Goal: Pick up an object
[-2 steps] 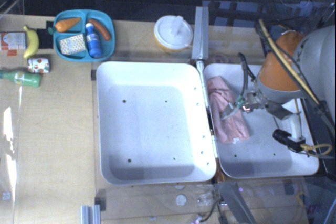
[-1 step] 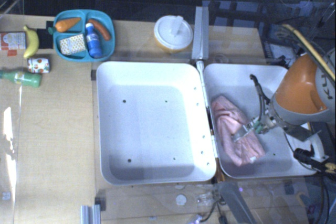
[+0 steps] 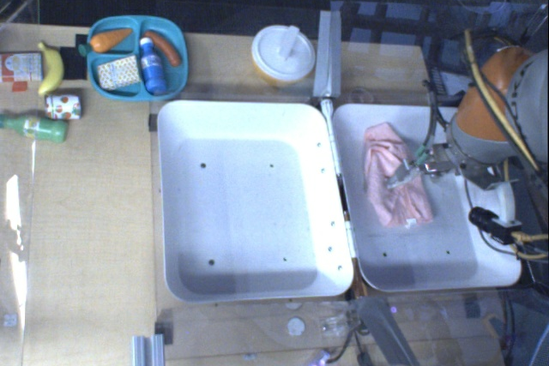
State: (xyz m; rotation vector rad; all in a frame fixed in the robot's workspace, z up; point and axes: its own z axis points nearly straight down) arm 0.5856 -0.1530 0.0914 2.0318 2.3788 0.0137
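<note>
Although a small red-and-white carton [image 3: 21,69] and a little printed can [image 3: 63,106] lie at the far left of the pale wooden desk [image 3: 77,227], their labels are too small to read, and no other writing can be made out.

A crumpled pink cloth [image 3: 393,176] lies in the right-hand shallow white bin [image 3: 420,261], in its upper left part, close to the divider shared with the left-hand shallow white bin [image 3: 244,201]. It is soft and bunched, a lengthwise heap with darker pink folds and a small pale tag near its lower end.

From the right of that cloth the grey arm with the orange band [image 3: 493,111] reaches in, and its claw [image 3: 410,173] sits right at the cloth's right edge, its metal tips touching or overlapping the fabric. How far apart the tips stand cannot be told, nor whether any fabric lies between them.

Up and left of the cloth, beyond the bins, stand a white lidded cup [image 3: 283,54] and a blue divided tray [image 3: 137,57] of toy food, with a yellow toy banana [image 3: 51,69] and a green bottle [image 3: 34,128] further left.
</note>
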